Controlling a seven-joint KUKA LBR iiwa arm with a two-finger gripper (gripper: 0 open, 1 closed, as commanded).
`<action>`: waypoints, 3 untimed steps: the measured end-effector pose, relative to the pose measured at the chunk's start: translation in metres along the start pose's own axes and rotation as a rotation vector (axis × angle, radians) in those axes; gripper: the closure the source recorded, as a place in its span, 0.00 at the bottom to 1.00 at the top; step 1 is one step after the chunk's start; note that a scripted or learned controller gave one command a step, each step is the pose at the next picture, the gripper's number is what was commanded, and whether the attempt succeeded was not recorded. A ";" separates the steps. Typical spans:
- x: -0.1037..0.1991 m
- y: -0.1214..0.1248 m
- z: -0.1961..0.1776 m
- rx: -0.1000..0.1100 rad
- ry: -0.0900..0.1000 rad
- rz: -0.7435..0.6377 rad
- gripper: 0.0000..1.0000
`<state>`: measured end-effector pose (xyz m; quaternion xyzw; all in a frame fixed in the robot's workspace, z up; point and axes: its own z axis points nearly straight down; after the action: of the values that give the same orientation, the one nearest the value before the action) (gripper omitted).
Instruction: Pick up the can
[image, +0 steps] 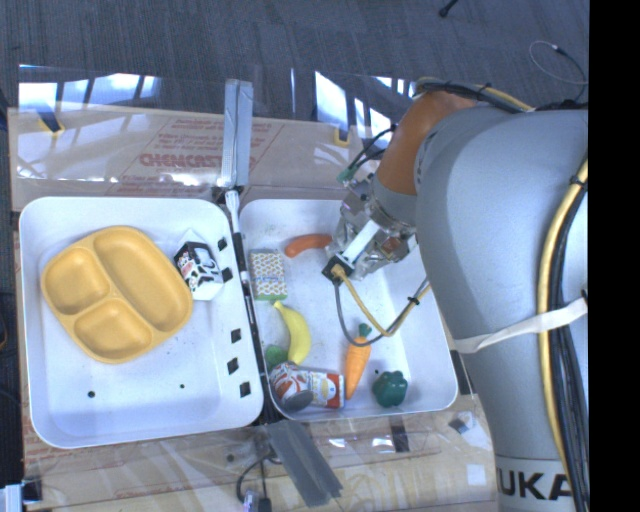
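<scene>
Camera view: right bin holds can, banana, carrot, pepper.

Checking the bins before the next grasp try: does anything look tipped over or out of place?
The can lies on its side, not upright, in the right bin, against its near wall. The carrot lies close beside it. Nothing looks spilled.

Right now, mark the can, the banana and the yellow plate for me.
can (306, 387), camera view, middle of its red-and-white side.
banana (294, 334), camera view, middle of its curved body.
yellow plate (140, 275), camera view, bare floor of its largest compartment.
</scene>
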<state>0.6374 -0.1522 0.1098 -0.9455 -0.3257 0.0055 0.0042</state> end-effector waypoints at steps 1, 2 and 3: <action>-0.023 -0.020 -0.063 -0.004 0.001 -0.445 1.00; -0.023 -0.021 -0.070 0.001 -0.003 -0.450 1.00; -0.003 0.027 -0.017 -0.008 0.001 -0.626 1.00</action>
<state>0.6516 -0.1755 0.1266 -0.7992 -0.6011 0.0023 0.0024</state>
